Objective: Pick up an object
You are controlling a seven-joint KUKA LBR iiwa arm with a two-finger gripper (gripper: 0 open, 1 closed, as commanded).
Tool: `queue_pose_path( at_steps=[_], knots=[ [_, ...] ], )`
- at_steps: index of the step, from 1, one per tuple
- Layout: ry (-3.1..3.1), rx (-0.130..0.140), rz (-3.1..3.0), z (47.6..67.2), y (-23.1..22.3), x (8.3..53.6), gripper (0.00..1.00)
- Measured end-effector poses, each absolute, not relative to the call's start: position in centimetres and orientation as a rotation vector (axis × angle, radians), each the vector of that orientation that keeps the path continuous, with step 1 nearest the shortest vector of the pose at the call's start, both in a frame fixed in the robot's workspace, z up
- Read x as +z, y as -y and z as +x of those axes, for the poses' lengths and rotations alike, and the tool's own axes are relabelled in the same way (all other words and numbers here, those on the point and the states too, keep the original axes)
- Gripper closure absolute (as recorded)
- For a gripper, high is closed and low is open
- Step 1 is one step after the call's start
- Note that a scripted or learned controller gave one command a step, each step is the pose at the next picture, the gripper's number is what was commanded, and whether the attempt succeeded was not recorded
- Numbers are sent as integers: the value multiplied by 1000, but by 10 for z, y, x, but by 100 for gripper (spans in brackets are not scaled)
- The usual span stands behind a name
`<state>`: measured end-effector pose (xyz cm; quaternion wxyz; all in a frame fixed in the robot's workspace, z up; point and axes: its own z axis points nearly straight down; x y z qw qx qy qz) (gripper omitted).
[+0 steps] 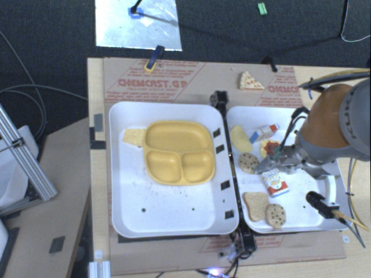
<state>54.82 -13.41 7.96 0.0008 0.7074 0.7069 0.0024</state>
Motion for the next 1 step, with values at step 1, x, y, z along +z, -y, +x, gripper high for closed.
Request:
queue_pose_path(
  at_steps=[1],
  knots=[
    [-2220,4,2218,548,135,95,100]
  ],
)
